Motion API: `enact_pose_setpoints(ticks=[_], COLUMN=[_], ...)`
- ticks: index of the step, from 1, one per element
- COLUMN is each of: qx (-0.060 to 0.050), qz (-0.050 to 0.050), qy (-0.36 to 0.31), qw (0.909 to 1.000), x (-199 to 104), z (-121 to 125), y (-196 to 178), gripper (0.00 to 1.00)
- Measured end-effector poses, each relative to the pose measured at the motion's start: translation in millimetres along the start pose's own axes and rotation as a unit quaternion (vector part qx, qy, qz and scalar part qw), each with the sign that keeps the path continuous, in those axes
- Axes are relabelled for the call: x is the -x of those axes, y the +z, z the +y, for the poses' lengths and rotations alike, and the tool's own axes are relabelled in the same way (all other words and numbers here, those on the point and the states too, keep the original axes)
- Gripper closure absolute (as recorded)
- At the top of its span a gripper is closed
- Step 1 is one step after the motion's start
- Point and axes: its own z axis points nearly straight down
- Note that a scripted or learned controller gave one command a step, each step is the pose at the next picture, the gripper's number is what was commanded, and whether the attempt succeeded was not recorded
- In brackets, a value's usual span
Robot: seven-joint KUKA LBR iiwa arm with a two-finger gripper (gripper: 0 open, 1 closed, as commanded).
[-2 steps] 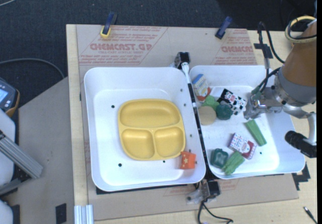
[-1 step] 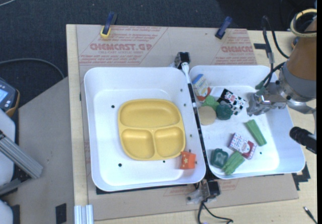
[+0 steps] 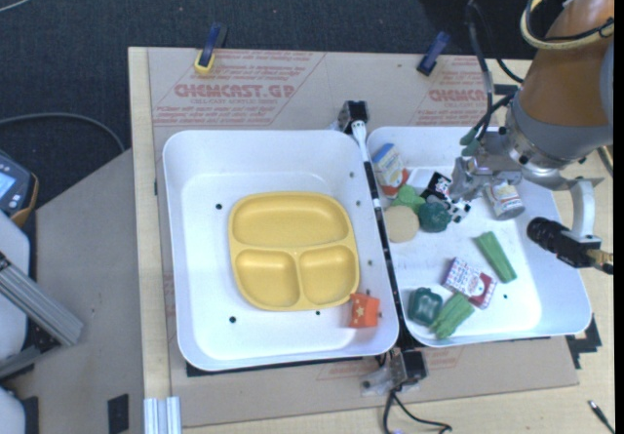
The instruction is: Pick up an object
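My gripper [image 3: 456, 190] hangs low over the back middle of the right bin [image 3: 556, 320], below the grey wrist and orange band. Just left of it lie a dark green round piece [image 3: 434, 217], a bright green piece [image 3: 408, 196] and a beige disc [image 3: 401, 225]. A small black-and-white item [image 3: 439, 185] sits right at the gripper's tip. A silver can [image 3: 505, 199] lies to its right. Nearer the front are a green stick [image 3: 496, 256], a red-and-white packet [image 3: 468, 282], a dark green cup [image 3: 424, 304] and a green bundle [image 3: 451, 316].
The left bin [image 3: 195, 227] holds a yellow divided plate [image 3: 292, 249] and a small orange object [image 3: 364, 310] at its front right corner. A white bottle [image 3: 389, 167] lies at the right bin's back left. A black clamp [image 3: 353, 116] sits where the bins meet.
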Motion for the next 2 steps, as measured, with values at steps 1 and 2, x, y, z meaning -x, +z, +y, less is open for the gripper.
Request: enact_pose_setpoints(ticks=[1,2], qx=[0.0,-0.001], qz=[0.0,0.0], qy=[0.0,0.0], qw=[1.0,1.0], x=[-53.3,-100.3], z=[22.6,52.1], y=[-2.1,14.3], gripper=[1.0,1.0])
